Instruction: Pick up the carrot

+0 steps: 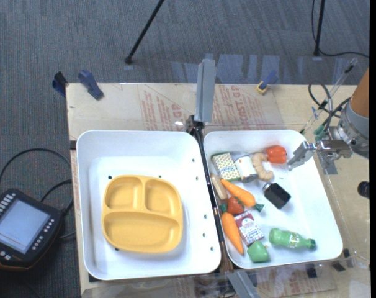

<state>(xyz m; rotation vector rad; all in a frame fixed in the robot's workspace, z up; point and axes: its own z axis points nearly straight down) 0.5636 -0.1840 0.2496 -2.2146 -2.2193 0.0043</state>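
Nearest me, by the right bin's (329, 197) front edge, a green pepper (258, 252) touches the tip of one carrot (232, 231) I'm after. That carrot lies along the bin's left wall, beside a red carton (248, 227). A second carrot (239, 193) sits just behind, angled across a tomato (234, 205). Over the bin's back right corner my claw (299, 156) hangs with its fingers spread, grasping nothing. I judge the crowding risky: descending fingers could catch the carton or wall and knock the carrot aside.

Carrot (239, 194) orange; divided plate (142, 213) yellow; bottle (291, 239) green; bins (89, 166) white.
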